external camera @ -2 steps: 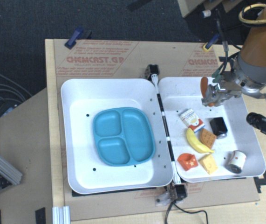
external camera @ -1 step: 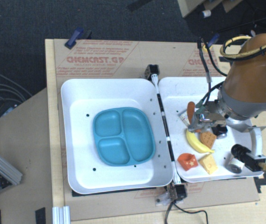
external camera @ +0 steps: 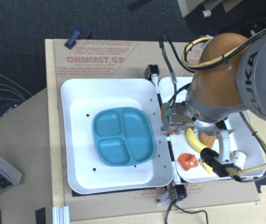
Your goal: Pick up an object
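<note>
Below, the arm (external camera: 226, 78) hangs over the right bin (external camera: 258, 164), above a banana (external camera: 195, 140) and orange piece (external camera: 187, 161); jaws' state cannot be told.

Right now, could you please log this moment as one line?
arm: over right bin | banana, orange piece: in bin | blue tray: left bin

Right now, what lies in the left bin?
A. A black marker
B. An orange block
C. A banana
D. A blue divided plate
D: the blue divided plate sits alone in the middle of the left bin, while the banana and the orange block lie in the right bin under the arm.
</note>
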`<state>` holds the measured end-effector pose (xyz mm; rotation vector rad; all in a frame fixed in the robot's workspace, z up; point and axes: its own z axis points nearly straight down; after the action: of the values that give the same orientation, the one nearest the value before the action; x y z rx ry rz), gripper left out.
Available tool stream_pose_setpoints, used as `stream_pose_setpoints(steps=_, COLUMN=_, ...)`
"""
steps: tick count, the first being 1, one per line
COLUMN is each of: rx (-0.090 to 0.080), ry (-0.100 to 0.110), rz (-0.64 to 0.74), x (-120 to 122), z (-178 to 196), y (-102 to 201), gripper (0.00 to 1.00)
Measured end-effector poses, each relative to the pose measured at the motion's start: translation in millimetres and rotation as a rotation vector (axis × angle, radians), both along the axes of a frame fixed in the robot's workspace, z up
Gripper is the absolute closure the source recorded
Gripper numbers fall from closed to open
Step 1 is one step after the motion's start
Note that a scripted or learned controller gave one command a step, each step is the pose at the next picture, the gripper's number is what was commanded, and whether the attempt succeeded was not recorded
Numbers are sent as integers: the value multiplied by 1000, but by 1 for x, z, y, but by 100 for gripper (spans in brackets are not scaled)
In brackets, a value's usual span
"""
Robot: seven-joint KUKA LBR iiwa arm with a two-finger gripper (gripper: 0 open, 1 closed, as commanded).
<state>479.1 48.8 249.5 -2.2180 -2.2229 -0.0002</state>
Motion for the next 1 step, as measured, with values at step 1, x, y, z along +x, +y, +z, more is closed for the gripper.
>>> stream_pose_setpoints(steps=1, rx=-2, ry=-1, rz=-3, x=33, z=8, y=-39, gripper=100)
